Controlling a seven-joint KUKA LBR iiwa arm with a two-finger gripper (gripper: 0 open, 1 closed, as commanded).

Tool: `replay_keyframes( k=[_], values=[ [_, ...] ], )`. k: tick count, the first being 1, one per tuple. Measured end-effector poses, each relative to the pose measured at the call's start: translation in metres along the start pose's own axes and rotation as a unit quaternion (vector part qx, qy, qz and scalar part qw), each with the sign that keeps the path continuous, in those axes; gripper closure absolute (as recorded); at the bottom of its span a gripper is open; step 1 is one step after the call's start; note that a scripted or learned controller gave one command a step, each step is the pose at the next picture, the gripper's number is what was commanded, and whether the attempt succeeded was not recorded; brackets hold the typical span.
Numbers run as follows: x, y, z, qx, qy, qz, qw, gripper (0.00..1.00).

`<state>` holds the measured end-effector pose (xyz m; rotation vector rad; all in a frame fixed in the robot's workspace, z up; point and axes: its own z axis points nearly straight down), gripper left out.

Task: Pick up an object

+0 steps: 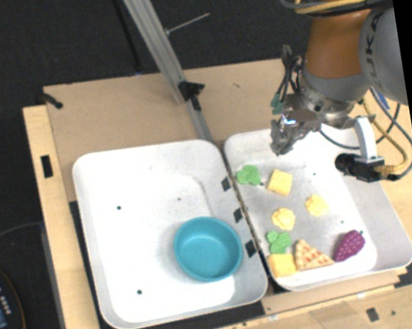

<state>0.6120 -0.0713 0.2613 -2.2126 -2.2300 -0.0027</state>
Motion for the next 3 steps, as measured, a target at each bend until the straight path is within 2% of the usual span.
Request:
replay_keyframes(
  k=[2, 3],
  values=[
    [0.099, 0.013, 0.027, 0.003, 0.0, 0.001, 1.0, 1.0],
    [0.152, 0.021, 0.014, -0.001, 0.0, 0.0, 1.0, 1.0]
  ],
)
